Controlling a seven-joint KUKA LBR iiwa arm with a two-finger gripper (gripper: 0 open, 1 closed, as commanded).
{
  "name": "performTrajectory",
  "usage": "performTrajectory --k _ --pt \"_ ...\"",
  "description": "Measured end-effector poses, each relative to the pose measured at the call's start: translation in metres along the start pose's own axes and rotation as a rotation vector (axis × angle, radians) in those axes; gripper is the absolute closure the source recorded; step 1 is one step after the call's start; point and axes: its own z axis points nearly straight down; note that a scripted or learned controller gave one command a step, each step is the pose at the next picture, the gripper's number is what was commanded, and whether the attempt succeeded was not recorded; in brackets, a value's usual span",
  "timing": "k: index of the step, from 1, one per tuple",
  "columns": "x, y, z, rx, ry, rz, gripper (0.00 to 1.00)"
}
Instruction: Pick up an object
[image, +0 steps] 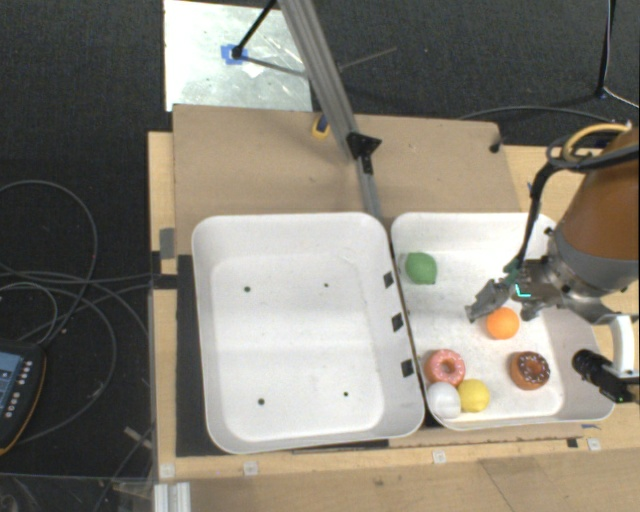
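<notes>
**Gripper poised over the orange ball in the right bin**

The gripper (497, 303) is seen low over the right bin (450, 245), reached in from the right by the grey arm (600, 230) with its orange band. Whether the jaws are apart or together cannot be told from this view; nothing is seen clamped between them. An orange ball (503, 323) lies just below the jaws, touching or nearly touching them. A green ball (421, 268) sits well to the jaws' left and slightly above. Lower down from the jaws, a pink frosted donut (445, 366), a white ball (444, 401) and a yellow ball (473, 396) are clustered near the bin's front edge, and a chocolate donut (530, 370) lies below and right of the jaws.

Far to the jaws' left, the left bin (220, 300) is set edge to edge with the right one. Both bins are borne by a brown bench (260, 160). Dark carpet (70, 100) is spread around the bench, with black cables (50, 290) trailed across it, and a grey pole (330, 90) is slanted down toward the bins.
</notes>
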Motion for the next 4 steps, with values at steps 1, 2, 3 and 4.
performTrajectory --k 1,2,3,4 --pt "0.0 0.001 -0.002 -0.005 -0.001 0.002 0.0" --pt "-0.006 -0.003 0.042 0.0 0.0 0.005 0.0" --pt "-0.003 0.007 0.093 0.0 0.0 0.003 0.0" --pt "-0.003 0.007 0.138 0.0 0.0 0.004 0.0"
